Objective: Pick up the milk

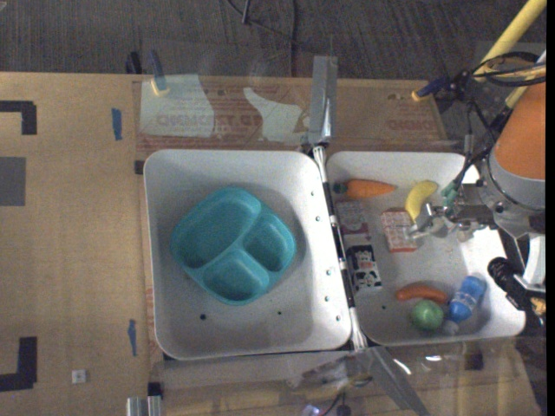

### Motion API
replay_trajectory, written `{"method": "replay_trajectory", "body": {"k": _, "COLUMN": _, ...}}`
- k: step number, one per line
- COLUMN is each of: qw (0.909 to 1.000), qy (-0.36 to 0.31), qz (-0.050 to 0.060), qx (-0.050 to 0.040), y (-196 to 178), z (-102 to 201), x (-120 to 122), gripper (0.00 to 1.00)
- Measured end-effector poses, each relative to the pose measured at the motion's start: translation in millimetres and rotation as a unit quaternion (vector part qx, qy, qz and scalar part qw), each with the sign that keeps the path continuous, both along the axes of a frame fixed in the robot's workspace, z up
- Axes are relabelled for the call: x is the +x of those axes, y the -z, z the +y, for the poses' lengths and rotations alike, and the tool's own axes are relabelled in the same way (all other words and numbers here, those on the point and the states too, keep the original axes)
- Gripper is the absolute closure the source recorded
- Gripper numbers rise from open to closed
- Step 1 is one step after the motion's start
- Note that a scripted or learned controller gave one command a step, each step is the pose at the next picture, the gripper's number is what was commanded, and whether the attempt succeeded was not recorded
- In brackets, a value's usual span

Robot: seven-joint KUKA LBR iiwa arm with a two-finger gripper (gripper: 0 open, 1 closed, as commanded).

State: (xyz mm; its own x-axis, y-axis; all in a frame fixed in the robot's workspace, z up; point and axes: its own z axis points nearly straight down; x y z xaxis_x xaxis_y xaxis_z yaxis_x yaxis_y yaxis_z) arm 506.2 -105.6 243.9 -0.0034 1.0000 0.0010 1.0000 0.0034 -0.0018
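Two shallow white bins are sitting side by side on the desk (69, 258). The left bin (173, 176), filling the centre of the frame, is carrying one teal divided plate (232, 244) with three compartments, lying at a slant.

The right bin (468, 328) is holding the loose items. Along its left wall two cartons are lying flat: one milk carton (363, 267), white with dark print, in the middle-left of that bin, and one pale carton (352, 217) just above it. One orange carrot (368, 189) is lying near the upper left corner of the bin. One small red-and-white box (398, 230) is resting near the bin's middle, and one yellow banana (421, 199) is lying just above it. Toward the lower right of the bin one orange sausage-shaped piece (421, 293) is touching one green round fruit (426, 315), with one blue bottle (465, 299) just beside them.

The arm is reaching in from the right edge, its orange band in the upper right of the frame. The hand (427, 224) is hanging over the upper middle of the right bin, next to the banana and the red-and-white box and well apart from the milk carton. Whether it is apart or together, I cannot tell.
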Motion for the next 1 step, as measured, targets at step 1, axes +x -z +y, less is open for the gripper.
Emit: {"method": "replay_trajectory", "body": {"k": 1, "qw": 1.0000, "qy": 0.001, "qz": -0.001, "qx": -0.0003, "y": -9.9, "z": -1.1, "x": 0.6, "gripper": 1.00}}
